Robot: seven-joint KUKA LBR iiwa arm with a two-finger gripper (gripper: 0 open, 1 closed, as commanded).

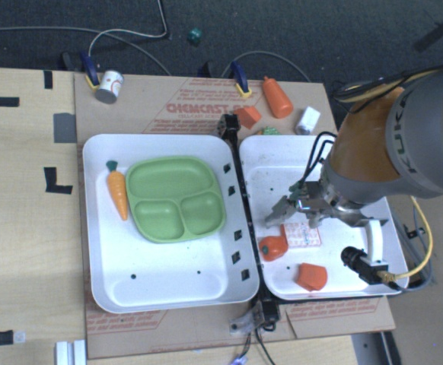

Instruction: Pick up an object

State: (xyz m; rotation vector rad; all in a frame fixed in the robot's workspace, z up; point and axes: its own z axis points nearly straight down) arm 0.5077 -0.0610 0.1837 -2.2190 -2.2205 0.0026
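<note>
Gripper [282, 212] hangs low in the right bin [271, 154], fingers spread, holding nothing. Red tomato [273, 247] sits just at its 6 o'clock. Recommend centring over it before closing.

- Gripper [282, 213]: grey metal, under the arm's orange band [366, 139].
- Red tomato-like piece [273, 247] with a green top, just below the gripper.
- Orange block [311, 277], further below.
- White card [304, 236] with pink print, beside the gripper.
- Green divided plate [176, 198] and orange carrot [117, 192], well left.
</note>
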